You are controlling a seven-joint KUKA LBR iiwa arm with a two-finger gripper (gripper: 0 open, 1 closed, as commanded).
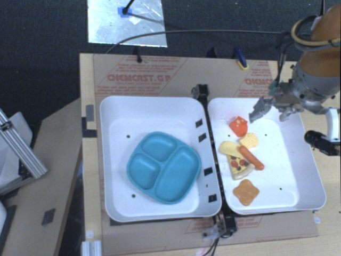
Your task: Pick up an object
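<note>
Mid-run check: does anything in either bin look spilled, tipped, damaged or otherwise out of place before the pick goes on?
Nothing stands out. The blue divided plate lies flat in the left bin. In the right bin the toy foods sit loosely clustered: red piece, hot dog, pizza slice, brown piece. The gripper hovers over that bin's far edge.

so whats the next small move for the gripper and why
Probably a short shift toward the camera view's lower left, then down over the red block. The gripper hangs open above the right bin with nothing between its fingers, and the red block is the nearest toy, lying a little apart from the others, so it looks easiest to grasp.
</note>
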